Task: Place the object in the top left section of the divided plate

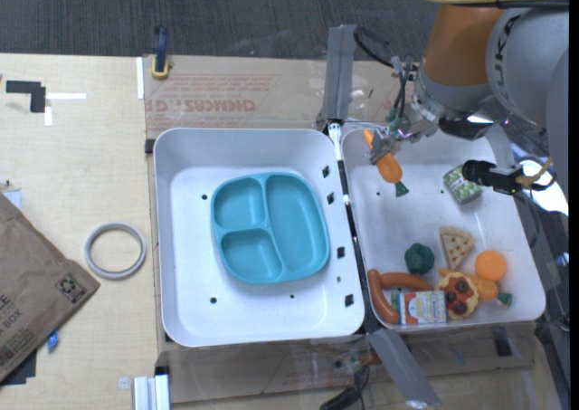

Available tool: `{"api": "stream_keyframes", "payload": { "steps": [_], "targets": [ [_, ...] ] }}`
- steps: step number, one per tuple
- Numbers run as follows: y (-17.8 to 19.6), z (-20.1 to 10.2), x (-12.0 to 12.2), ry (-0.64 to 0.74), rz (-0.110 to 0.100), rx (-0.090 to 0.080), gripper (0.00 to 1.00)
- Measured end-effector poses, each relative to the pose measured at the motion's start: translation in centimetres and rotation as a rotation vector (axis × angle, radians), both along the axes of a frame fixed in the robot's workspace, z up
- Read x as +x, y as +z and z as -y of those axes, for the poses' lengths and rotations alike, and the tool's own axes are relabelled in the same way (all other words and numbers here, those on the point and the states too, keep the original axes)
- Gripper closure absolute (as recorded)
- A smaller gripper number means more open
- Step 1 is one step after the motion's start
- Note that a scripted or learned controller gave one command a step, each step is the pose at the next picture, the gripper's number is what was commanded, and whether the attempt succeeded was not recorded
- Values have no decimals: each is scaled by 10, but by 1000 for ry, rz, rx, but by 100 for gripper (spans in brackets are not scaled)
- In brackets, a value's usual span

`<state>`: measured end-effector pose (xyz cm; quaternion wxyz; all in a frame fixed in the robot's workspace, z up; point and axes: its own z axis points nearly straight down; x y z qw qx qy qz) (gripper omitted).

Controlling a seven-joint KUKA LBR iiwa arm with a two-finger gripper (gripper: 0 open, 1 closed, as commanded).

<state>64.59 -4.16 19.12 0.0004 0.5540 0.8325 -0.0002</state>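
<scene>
A blue divided plate point(270, 227) lies in the left white bin point(181, 218); its top left section point(237, 202) holds nothing. My gripper point(387, 141) hangs over the far left corner of the right bin point(525, 245), close to the wall between the bins. An orange toy carrot point(389, 168) with a green tip hangs from its fingers, pointing down and to the right, so the gripper is shut on it. The carrot is to the right of the plate, beyond the divider.
Toy food lies in the right bin: a green-and-white cube point(461, 186), broccoli point(419, 257), a pizza slice point(455, 247), an orange point(490, 265), a hot dog point(389, 290) and a juice box point(422, 307). A tape roll point(115, 248) lies on the bench at left.
</scene>
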Motion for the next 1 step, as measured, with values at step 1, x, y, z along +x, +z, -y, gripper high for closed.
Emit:
{"api": "stream_keyframes", "payload": {
  "steps": [1],
  "targets": [
    [0, -104, -27, -16, -2, -1, 100]
  ]
}}
